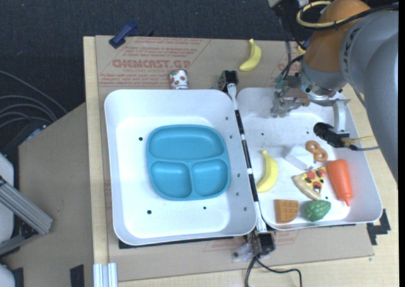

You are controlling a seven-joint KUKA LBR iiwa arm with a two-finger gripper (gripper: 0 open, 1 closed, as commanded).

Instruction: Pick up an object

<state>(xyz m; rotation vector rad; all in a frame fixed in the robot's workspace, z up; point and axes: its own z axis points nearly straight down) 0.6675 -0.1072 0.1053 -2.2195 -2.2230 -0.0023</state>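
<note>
My gripper hangs low over the far end of the right bin, above bare white floor with nothing visibly in it. Toys lie toward the near end of that bin: a yellow banana, a pretzel, a pizza slice, an orange carrot, a waffle and a green broccoli. The nearest of them, the pretzel and the banana, lie well short of the gripper.
The left bin holds a blue divided plate. On the bench behind the bins lie a second banana, a small spotted toy and a blue piece. The grey arm covers the right bin's far right corner.
</note>
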